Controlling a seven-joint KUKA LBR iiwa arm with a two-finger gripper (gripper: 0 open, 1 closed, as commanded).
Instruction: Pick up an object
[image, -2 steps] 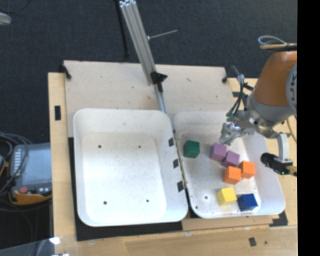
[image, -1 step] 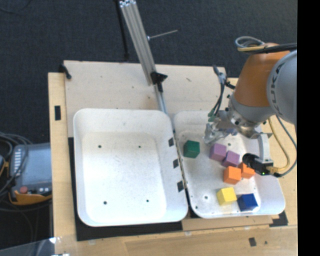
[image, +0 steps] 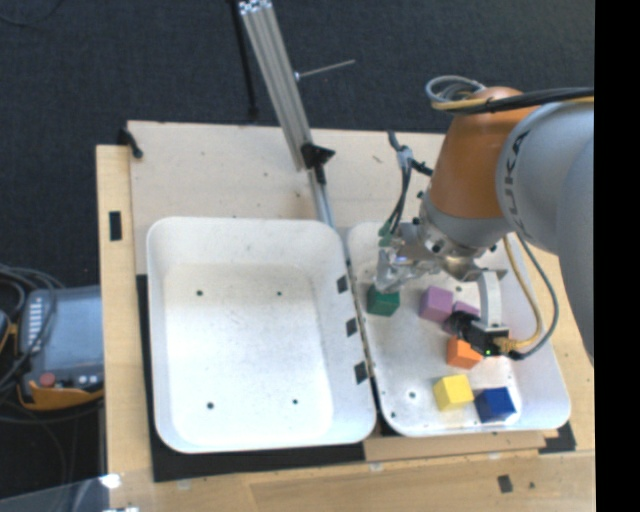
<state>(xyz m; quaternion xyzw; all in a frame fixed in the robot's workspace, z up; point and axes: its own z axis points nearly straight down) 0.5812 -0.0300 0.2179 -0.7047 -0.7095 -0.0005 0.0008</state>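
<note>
My gripper (image: 389, 280) hangs over the left part of the right bin (image: 530, 420), close to the bin's left wall. A green block (image: 382, 301) lies directly beneath its tip, touching or nearly touching it; I cannot tell whether it is gripped. To the right sit a purple block (image: 437, 303) and an orange block (image: 461, 352). A yellow block (image: 453, 391) and a blue block (image: 495, 404) rest side by side near the bin's front edge.
The left bin (image: 170, 300) stands beside the right one, their walls meeting near the green block. A slanted metal post (image: 285, 90) rises behind the bins. The arm's grey and orange body (image: 490, 170) covers the right bin's back part.
</note>
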